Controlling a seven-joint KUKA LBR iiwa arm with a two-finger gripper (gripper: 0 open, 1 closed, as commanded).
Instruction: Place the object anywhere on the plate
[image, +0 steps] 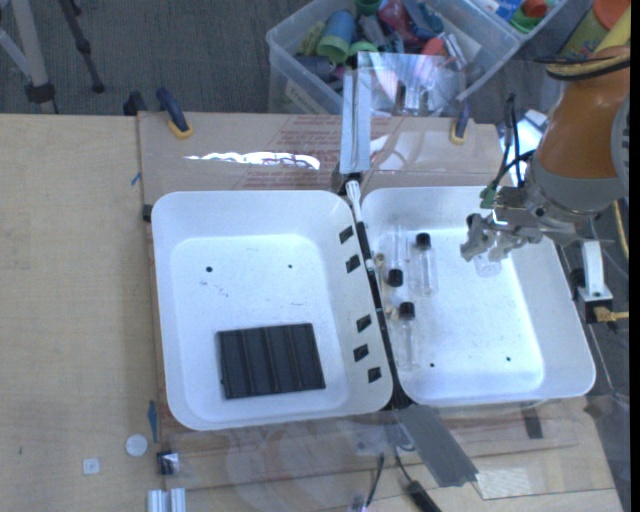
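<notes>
Clear vials (424, 262) with black caps in right bin (560, 330): light, slippery, rigid; grip mid-body; black plate (271, 359) in left bin (180, 300); gripper (488, 243) finger state cannot tell

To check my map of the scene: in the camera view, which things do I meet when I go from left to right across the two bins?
Left bin → black plate → divider with black clips → right bin with clear vials with black caps → gripper.
</notes>
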